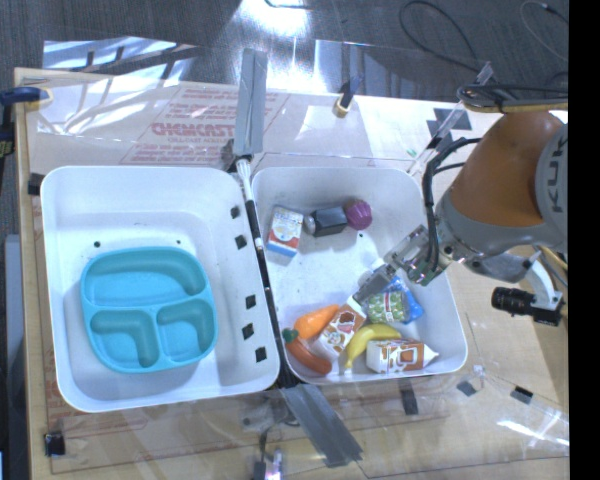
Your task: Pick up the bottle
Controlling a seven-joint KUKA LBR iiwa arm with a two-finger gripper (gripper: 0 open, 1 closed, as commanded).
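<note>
Your bottle lies on its side in the right bin, near the far wall. It is small, with a dark body and a round purple cap, and the cap points toward the arm's side. Just beside it, on the other side, stands a small carton; I cannot tell if the two touch.

The gripper is lower in the same bin, near the right wall, well apart from the bottle. It hangs over a pile of small things: a blue-green packet, a banana, a carrot and a juice box. Whether it is released or clenched I cannot tell, because the wrist covers it. Nothing is seen between its tips, so do not count anything as held.

About handling, I judge the bottle to be light and stiff, probably plastic, so it should bear a firm squeeze without harm. The body looks smooth and round, so it may roll away or slip when you press it from one side only. Take hold across the middle of the dark body, with the jaws on its two long sides, not on the cap, which is rounded and gives poor contact. The carton next to it leaves little room on that end, so come down over the body and keep toward the cap end.

The left bin carries only a blue divided tray and does not concern you now.
</note>
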